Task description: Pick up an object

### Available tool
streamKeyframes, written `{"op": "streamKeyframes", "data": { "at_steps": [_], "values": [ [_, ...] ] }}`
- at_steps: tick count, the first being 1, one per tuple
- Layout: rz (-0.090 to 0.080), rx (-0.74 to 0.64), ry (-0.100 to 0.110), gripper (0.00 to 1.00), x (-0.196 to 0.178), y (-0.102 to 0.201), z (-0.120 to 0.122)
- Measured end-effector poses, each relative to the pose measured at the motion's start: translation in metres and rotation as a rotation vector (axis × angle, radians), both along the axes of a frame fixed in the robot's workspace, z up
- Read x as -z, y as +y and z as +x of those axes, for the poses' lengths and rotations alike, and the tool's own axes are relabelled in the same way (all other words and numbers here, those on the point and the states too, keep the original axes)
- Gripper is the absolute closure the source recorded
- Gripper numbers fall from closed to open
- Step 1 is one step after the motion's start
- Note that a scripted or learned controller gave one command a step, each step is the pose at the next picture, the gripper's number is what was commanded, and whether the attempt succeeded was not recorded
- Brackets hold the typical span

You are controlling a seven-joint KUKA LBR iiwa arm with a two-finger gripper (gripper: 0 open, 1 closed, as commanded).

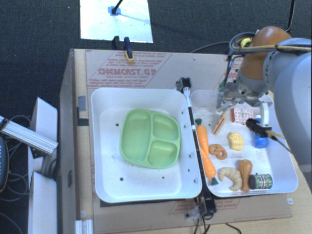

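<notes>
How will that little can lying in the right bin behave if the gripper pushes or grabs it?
The can lies on its side near the right bin's front wall, so a push would probably roll it. Its curved sides look smooth, so the fingers could slip. The drumstick beside it may block rolling leftward.

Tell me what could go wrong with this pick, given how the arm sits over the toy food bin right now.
The hand hovers at the far end of the right bin, close to its rim, so a descent may clip the wall. The toys lie crowded: the pretzel sits against the carrot, and the croissant touches the drumstick, so a grasp could nudge or catch two. The small can lies on its side and may roll away.
</notes>
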State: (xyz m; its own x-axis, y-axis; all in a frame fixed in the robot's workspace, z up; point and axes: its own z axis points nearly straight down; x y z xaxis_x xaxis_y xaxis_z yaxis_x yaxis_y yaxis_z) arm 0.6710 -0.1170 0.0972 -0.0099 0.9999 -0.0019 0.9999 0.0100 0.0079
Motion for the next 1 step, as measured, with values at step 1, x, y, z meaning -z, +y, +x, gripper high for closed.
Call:
{"op": "streamKeyframes", "data": {
  "at_steps": [1],
  "values": [
    [0.000, 0.000, 0.001, 0.00, 0.0003, 0.0000, -0.0002]
  ]
}}
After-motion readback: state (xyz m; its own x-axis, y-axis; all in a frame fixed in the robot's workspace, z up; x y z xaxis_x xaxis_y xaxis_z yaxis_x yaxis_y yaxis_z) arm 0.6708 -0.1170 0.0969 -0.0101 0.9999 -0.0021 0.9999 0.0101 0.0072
